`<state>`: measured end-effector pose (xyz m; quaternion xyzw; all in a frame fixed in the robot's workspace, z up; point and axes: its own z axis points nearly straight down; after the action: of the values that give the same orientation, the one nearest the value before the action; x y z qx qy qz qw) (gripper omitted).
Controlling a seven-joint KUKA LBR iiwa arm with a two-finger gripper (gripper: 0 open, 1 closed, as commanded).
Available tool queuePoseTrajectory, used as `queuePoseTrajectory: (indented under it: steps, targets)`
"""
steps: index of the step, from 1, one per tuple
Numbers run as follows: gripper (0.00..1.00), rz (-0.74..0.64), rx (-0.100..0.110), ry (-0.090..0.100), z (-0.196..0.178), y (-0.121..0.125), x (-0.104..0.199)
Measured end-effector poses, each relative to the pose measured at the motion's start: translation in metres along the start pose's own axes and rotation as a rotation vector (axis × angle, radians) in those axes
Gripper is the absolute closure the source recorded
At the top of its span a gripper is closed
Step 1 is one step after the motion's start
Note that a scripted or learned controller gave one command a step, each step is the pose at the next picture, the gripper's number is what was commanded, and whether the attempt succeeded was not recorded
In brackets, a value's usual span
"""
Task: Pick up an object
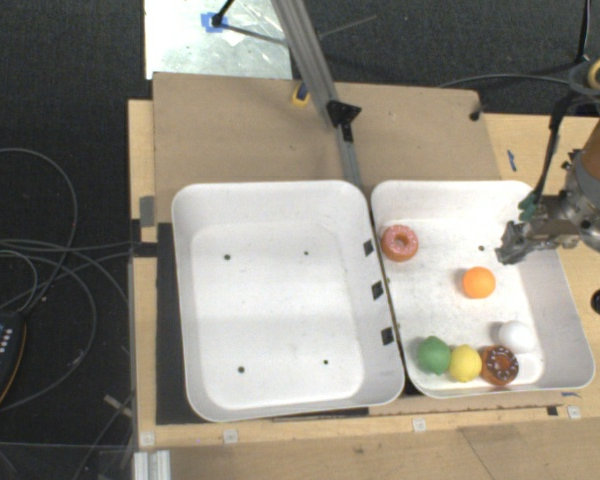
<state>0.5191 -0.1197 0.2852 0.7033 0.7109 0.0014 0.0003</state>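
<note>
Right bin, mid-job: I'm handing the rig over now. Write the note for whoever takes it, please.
Gripper: over the right bin, near its right wall, above and right of the orange ball; nothing is seen between its fingers, and whether they are open or shut cannot be told.
Things, all in the right bin: pink-frosted donut by the left wall; along the front, green ball, yellow ball, chocolate donut, white ball.
Done: nothing lifted.
Left: grasp one object and raise it; the orange ball is nearest.

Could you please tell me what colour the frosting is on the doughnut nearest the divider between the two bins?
Pink, on the doughnut; the camera view shows it.
</note>
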Motion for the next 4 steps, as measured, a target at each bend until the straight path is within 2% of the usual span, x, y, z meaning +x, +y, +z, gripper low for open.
queuePoseTrajectory:
  steps: [2, 4]
  targets:
    - [1.00, 0.001, 0.001, 0.000, 0.009, 0.014, 0.092]
    - [1.00, -0.001, 0.003, 0.001, 0.054, 0.025, 0.204]
